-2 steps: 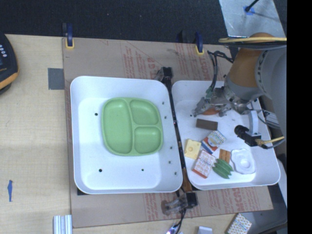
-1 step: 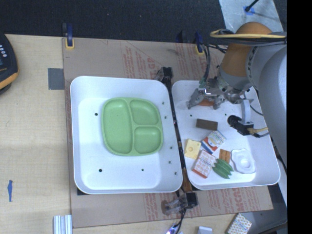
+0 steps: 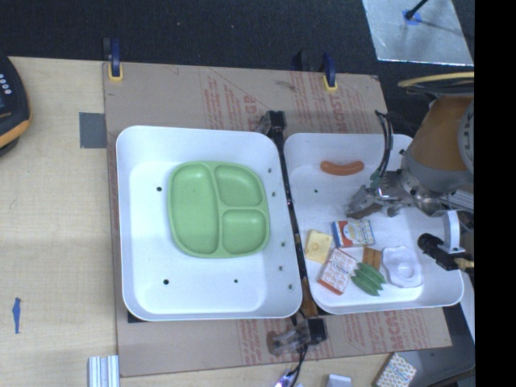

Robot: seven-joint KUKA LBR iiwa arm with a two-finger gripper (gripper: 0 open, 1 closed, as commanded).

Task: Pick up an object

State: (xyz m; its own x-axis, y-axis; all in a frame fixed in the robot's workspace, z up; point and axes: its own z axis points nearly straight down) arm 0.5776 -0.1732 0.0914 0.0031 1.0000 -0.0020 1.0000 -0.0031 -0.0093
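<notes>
Two white bins sit side by side. My pincer [image 3: 359, 205] hovers mid right bin [image 3: 310, 156], grip state indiscernible, positioned for the carton [image 3: 353, 233] just beside it, toward the front edge.

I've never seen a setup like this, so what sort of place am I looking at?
Probably a robotics lab bench set up for grasping practice: a robot arm reaches over two white bins, toy food such as a sausage lies in one, and clamps pin a cardboard sheet to the table.
</notes>
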